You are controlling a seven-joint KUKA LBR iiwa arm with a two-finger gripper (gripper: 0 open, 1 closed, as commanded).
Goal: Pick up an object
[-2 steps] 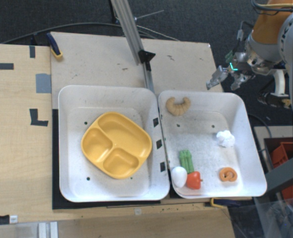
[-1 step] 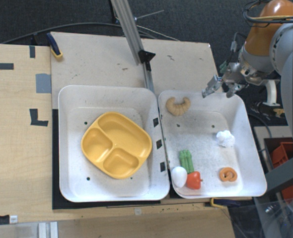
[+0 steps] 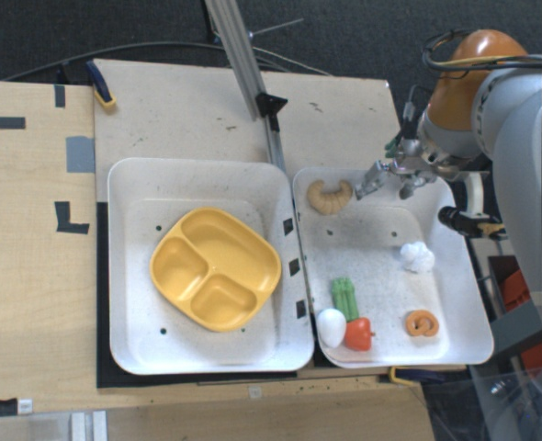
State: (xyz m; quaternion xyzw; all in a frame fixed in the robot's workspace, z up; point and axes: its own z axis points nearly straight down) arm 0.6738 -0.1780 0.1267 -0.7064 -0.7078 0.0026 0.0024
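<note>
My gripper (image 3: 387,184) hangs over the far edge of the right bin (image 3: 455,338), open, with nothing between its fingers. Just left of its left finger (image 3: 368,185) lies a tan croissant-shaped piece (image 3: 329,196), in the bin's far left corner. A white crumpled object (image 3: 417,256) lies below the gripper, toward the bin's right side. Along the near edge are a green stalk (image 3: 345,297), a white egg (image 3: 331,326), a red piece (image 3: 358,334) and an orange ring-shaped piece (image 3: 422,323).
The left bin (image 3: 124,246) holds a yellow divided plate (image 3: 216,267). A grey metal post (image 3: 243,53) slants down to the gap between the bins. The grey arm with its orange band (image 3: 478,81) fills the upper right.
</note>
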